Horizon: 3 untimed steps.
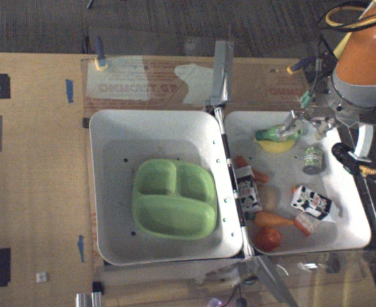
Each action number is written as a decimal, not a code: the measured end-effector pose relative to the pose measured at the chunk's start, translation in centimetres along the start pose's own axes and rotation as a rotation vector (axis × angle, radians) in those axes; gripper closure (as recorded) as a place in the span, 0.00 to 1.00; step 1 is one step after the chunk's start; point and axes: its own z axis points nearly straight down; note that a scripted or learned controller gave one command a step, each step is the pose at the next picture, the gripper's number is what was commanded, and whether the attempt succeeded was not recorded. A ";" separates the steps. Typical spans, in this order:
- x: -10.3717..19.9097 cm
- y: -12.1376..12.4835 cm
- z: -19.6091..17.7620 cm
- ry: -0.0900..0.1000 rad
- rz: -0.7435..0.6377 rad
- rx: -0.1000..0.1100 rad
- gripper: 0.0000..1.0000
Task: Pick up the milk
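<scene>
The milk (312,203) is a small white carton with black cow patches, lying on its side in the right bin (354,235) near its front right. My gripper (298,124) hangs over the far part of that bin, well behind the milk. It is just beside a green bottle (274,133) that rests on a yellow fruit (275,147). The orange-banded wrist (362,50) rises above it at the right. Nothing shows between the fingers.
A second black-and-white carton (247,194) lies against the right bin's left wall. A small can (313,159), a carrot (274,220), a tomato (269,238) and a red piece (242,162) share that bin. A green divided plate (174,199) sits in the left bin (111,139).
</scene>
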 end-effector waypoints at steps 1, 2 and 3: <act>-6.2 -3.1 11.2 -0.002 0.034 -0.004 0.00; -3.5 -9.0 12.4 0.000 -0.105 -0.005 0.00; -3.4 -11.2 3.1 -0.003 -0.365 -0.004 0.00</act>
